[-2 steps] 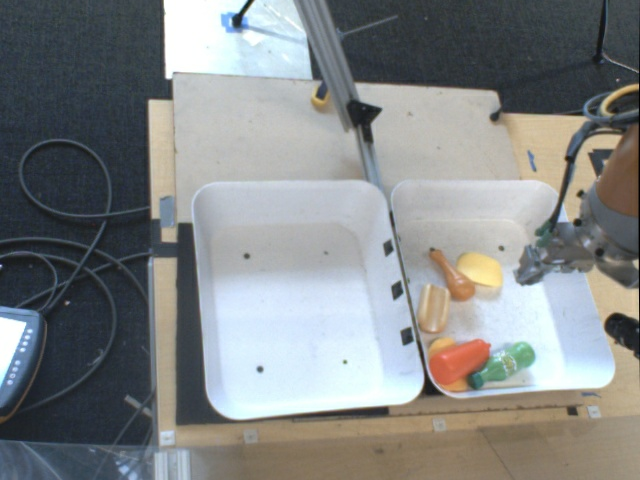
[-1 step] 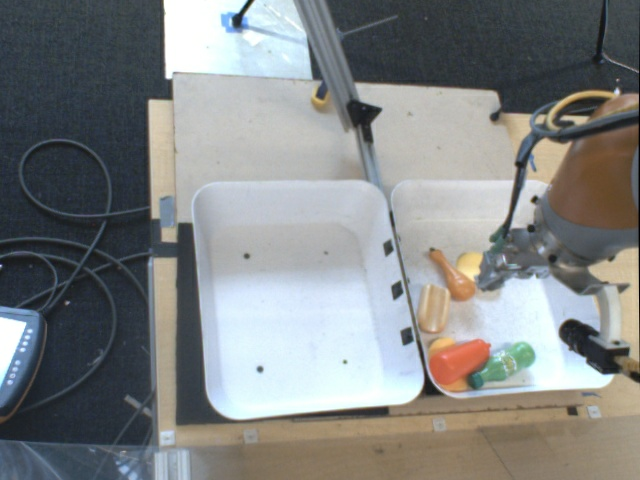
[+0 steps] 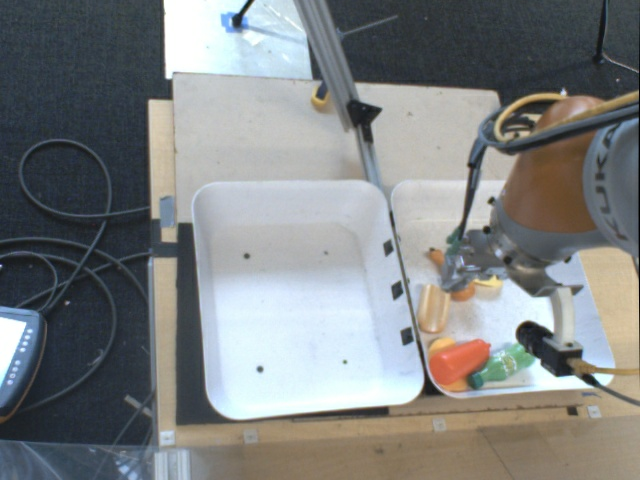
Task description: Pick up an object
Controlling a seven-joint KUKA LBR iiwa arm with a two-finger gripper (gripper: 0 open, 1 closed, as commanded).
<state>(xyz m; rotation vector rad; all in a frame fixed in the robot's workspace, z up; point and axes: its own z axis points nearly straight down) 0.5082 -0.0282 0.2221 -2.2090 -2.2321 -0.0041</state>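
Nearest, along the right bin's (image 3: pixel 600 340) front wall, a red-orange object (image 3: pixel 462 357) lies touching a green bottle (image 3: pixel 503 364). Just behind them a tan cylinder (image 3: pixel 432 308) rests near the divider. Farther back the gripper (image 3: pixel 460 273) hangs low over a small orange item (image 3: pixel 462 291) and a yellowish piece (image 3: pixel 488 286); whether it is parted or closed cannot be told. Left of it sits the left bin (image 3: pixel 230 208) on the worktop (image 3: pixel 260 128).

A robotics lab, probably: a bare wooden bench (image 3: pixel 330 128) on dark carpet, loose black cables (image 3: pixel 70 228) at nine o'clock, a control pendant (image 3: pixel 15 358) at eight, a camera pole (image 3: pixel 330 58) at twelve.
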